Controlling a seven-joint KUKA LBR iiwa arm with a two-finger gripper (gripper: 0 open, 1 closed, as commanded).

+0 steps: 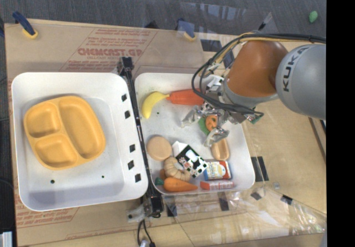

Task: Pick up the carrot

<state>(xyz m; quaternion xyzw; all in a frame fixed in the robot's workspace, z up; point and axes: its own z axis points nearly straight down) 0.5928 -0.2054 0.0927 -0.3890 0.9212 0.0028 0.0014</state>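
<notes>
The right white bin (243, 146) holds two carrot-like objects. A long orange-red one (186, 97) lies at the back beside a yellow banana (151, 102). A shorter orange one (178, 185) lies at the bin's front edge. My gripper (204, 125) hangs low over the middle of this bin, below the orange wrist band. It is open, with one metal finger (190, 116) to the left and the other (217, 134) to the front right. A small orange and green object (210, 123) sits between them; I cannot tell whether they touch it. The long carrot lies just behind the gripper.
The left bin (66, 185) bears a yellow divided plate (64, 131). In the right bin a tan round piece (158, 147), a black-and-white cube (192, 161), a small bottle (217, 171) and a bun-like piece (220, 150) crowd the front half. Clips (128, 112) line the wall between the bins.
</notes>
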